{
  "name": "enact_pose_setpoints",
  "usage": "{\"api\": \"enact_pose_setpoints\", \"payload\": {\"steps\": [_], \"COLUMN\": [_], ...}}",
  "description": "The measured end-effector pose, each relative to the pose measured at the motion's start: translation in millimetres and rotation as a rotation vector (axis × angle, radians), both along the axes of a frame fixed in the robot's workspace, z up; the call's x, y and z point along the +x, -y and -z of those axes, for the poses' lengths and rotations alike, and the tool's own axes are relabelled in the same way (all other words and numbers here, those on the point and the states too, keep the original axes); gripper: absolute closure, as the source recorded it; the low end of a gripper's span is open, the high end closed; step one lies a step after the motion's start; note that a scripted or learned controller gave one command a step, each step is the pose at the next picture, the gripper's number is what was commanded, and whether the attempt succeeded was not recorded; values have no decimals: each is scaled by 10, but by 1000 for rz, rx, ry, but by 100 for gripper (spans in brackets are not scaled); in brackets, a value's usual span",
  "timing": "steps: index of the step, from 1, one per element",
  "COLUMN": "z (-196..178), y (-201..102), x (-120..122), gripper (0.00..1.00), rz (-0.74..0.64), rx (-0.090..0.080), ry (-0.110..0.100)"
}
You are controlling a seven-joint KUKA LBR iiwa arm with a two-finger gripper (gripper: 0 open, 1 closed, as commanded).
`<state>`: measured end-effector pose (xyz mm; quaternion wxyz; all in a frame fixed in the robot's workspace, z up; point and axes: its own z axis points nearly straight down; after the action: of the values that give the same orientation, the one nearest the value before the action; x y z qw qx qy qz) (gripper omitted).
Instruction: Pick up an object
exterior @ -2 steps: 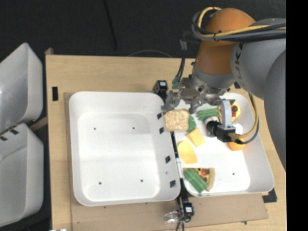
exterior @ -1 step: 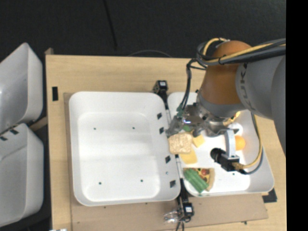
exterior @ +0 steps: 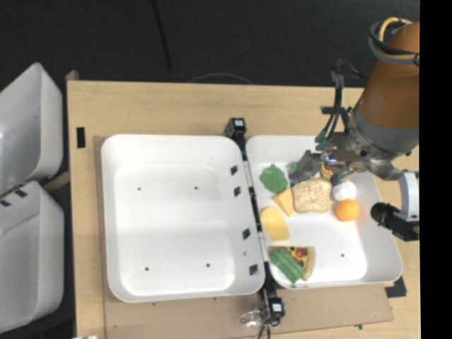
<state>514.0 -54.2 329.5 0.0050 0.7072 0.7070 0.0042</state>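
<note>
Objects for picking: green leaf (exterior: pixel 274 178), cheese wedge (exterior: pixel 284 202), bread slice (exterior: pixel 311 195), white ball (exterior: pixel 345 190), orange (exterior: pixel 347 210), yellow piece (exterior: pixel 275 223) and pizza slice (exterior: pixel 293 260), clustered in right bin (exterior: pixel 353 260) within reach of gripper (exterior: pixel 319 159) hovering above; grip state indiscernible.

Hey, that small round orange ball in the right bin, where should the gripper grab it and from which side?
Grip the small round orange ball across its widest middle, coming straight down from above. It is round, so any pinch axis works, but a small white ball touches its far side and a tan speckled bread-like slab lies to its left, so fingers probably fit best at its left and right.
</note>
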Motion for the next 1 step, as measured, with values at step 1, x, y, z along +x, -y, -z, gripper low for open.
{"api": "enact_pose_setpoints", "payload": {"steps": [1], "z": [1059], "y": [-392], "x": [-258], "gripper": [100], "rz": [-4], "rx": [3], "ry": [-22]}}
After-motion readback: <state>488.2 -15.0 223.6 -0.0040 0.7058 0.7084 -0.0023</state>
